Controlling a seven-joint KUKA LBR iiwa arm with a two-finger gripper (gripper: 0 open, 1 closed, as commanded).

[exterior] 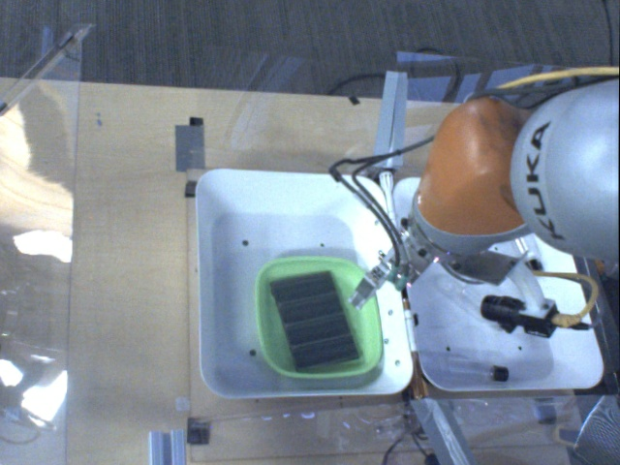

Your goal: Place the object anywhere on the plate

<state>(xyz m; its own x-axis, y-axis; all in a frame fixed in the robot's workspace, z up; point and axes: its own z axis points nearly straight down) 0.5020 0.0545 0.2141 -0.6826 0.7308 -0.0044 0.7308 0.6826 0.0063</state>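
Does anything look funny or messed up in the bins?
Nothing looks spilled or broken. The dark ridged block lies flat on the green plate in the left bin, turned a bit slantwise. The gripper hangs at the plate's right edge.

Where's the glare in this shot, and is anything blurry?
Camera view: bright glare patches on the bench's left side; the green plate and the dark object on it read clearly; the gripper at the plate's right rim looks small and soft.
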